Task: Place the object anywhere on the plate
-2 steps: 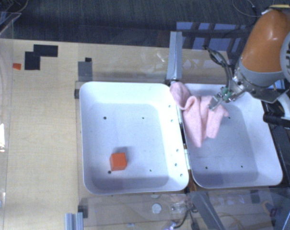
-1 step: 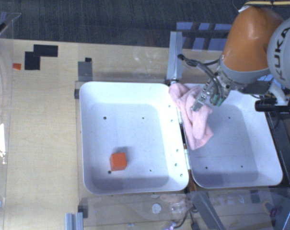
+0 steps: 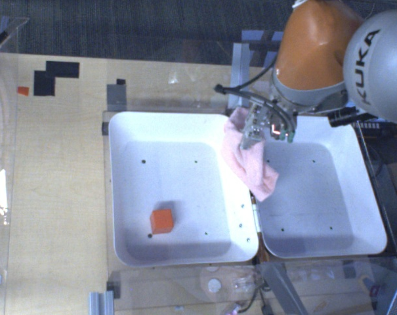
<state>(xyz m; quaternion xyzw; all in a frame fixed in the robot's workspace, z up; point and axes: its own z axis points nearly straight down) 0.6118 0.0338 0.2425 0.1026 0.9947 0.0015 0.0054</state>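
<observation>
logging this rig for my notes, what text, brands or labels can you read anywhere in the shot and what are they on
"KUKA", in dark letters running up the grey shell of the arm, at the view's upper right.
No other text can be read: the white bins, the pink cloth, the orange block and the bench show no lettering. The black and orange marks on the bench are plain shapes, not writing.
</observation>
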